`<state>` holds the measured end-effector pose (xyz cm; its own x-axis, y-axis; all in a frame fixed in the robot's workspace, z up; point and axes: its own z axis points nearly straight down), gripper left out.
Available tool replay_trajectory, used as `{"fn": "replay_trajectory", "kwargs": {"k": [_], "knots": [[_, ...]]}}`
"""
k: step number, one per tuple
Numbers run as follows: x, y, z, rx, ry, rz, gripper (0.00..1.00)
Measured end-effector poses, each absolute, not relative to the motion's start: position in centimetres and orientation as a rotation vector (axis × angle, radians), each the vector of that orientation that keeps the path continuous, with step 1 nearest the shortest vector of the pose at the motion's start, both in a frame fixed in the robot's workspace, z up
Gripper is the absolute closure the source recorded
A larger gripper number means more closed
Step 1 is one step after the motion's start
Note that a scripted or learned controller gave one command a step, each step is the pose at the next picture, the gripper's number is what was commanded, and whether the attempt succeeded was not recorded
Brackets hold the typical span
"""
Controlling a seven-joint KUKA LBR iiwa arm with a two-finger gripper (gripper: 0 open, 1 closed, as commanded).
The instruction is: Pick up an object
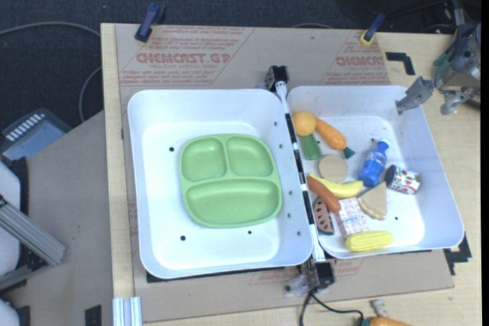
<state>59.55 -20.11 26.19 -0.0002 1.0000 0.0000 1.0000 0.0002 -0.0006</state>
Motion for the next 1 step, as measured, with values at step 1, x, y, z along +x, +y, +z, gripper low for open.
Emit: {"fn": "replay_trajectory", "kwargs": {"k": [1], "knots": [[60.14,-16.39,15.36,-2.219,-2.220,0.001,0.00]]}}
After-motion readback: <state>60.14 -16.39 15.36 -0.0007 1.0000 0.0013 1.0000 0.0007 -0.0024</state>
